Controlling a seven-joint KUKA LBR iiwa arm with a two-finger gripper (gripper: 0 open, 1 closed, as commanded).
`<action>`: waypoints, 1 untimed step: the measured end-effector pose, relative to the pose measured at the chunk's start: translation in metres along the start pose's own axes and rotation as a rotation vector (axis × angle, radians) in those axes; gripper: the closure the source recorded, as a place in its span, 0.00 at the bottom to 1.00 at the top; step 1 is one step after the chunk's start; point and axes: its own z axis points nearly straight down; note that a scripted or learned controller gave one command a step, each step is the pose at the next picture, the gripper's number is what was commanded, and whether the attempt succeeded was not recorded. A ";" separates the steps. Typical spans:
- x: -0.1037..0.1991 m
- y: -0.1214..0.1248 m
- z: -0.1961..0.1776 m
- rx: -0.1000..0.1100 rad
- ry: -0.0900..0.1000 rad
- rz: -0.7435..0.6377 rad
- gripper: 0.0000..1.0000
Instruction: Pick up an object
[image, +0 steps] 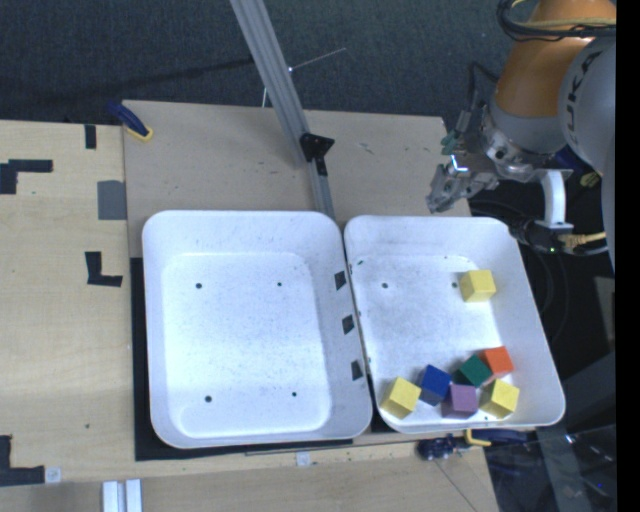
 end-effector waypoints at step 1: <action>0.051 -0.015 0.002 0.008 0.001 -0.002 1.00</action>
